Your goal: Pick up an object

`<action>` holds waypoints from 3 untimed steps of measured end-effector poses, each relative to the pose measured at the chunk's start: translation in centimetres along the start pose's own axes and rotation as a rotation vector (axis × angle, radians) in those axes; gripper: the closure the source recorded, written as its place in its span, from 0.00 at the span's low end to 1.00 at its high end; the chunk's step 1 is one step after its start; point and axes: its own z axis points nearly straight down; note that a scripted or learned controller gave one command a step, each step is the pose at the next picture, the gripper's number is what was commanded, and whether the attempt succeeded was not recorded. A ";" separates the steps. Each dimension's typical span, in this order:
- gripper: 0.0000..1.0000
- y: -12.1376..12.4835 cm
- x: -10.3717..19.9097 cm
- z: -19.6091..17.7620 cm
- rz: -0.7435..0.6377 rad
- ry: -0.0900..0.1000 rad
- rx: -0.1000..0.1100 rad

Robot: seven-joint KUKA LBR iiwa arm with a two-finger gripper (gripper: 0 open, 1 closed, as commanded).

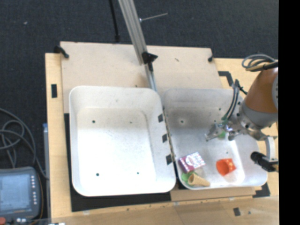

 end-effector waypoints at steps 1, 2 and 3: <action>0.00 0.0 -0.1 1.4 0.002 -0.002 -0.003; 1.00 0.1 -0.2 0.2 0.007 -0.002 -0.009; 1.00 0.4 0.5 -5.7 -0.006 -0.002 -0.012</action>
